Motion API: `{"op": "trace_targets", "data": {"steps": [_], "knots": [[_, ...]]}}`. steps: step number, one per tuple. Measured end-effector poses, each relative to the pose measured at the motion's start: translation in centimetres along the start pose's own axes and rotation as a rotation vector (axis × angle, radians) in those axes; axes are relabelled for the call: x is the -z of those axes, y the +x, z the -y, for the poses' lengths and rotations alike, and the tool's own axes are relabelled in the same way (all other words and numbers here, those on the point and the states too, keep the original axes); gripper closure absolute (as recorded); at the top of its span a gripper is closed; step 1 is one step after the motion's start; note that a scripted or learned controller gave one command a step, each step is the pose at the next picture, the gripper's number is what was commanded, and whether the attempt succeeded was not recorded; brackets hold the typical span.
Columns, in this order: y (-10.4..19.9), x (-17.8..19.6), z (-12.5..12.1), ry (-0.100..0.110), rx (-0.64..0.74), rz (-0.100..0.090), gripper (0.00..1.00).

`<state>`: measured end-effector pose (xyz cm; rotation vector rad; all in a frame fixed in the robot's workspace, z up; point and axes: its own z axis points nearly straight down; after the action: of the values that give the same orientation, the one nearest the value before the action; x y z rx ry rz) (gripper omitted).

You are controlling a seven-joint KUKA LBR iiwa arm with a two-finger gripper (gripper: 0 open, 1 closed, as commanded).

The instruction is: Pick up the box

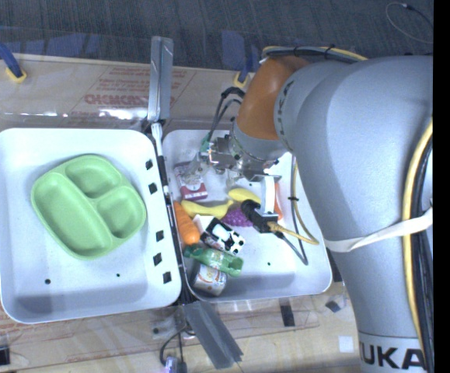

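Cardboard, by its look: the box (193, 183) is a small red-and-white carton lying in the upper left part of the right bin (310, 274), close to the wall it shares with the left bin (15, 286). I judge it light and stiff enough for a firm pinch, though thin walls would dent under hard squeezing, and a glossy print may be a little slippery. The best hold is probably across its two narrow sides, coming from above. That is awkward, because a banana (207, 207) lies against its lower edge and the bin wall crowds its left side.

The claw (223, 156) hangs just above and right of the box, under the orange-banded wrist. Whether it is spread or pressed together cannot be told, as cables and the wrist body blur that spot. Nothing shows the box as gripped.

Counts:
- Two white bins sit on the worktop (69, 92).
- The left bin holds one green divided plate (88, 204).
- The right bin holds one clear box.
- A white slab with a red edge (274, 194) at the right could be a second box; I cannot tell.
- There are two yellow banana-like pieces, the second (245, 196) being just right of the first.
- One each: carrot (186, 225), purple grape cluster (237, 217), black-and-white patched toy (226, 238), jar (211, 273) with a green lid.
- One thin yellow stick (296, 236) lies toward the lower right.
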<state>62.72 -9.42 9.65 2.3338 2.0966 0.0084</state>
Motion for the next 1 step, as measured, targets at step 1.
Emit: {"op": "trace_targets", "data": {"steps": [1], "knots": [[0.26,1.09,-0.11,-0.001,0.007,-0.003,1.00]]}}
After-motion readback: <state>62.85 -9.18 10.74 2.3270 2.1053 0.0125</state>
